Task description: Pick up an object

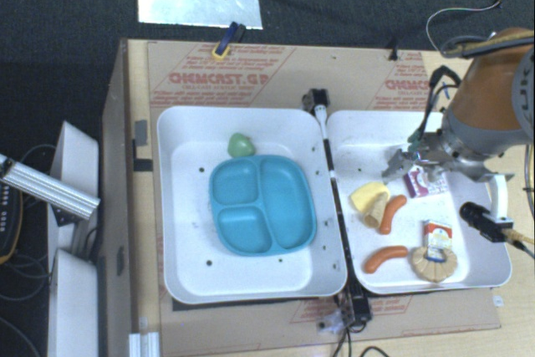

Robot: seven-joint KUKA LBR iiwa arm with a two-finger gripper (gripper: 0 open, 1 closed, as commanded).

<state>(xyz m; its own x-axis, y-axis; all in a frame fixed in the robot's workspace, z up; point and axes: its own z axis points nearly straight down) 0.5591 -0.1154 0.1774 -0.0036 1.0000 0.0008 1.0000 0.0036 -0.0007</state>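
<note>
Jaws (411,164) hover above right bin (359,130), beside sausage (392,213).

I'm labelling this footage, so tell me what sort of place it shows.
Probably a robot test bench in a lab: two white bins hold play food, such as a sausage, and a blue divided plate, on a board, with loose cables on dark carpet.

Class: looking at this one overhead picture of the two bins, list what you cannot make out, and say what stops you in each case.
1. Gripper, camera view: its tip is small and blurred against the right bin, so nothing shows how it stands.
2. Small printed packet: partly under the arm's wrist; print too small to read.
3. Arm: cut off by the right edge.
4. Green object: the blue tray may overlap its lower edge; identity unclear.
</note>
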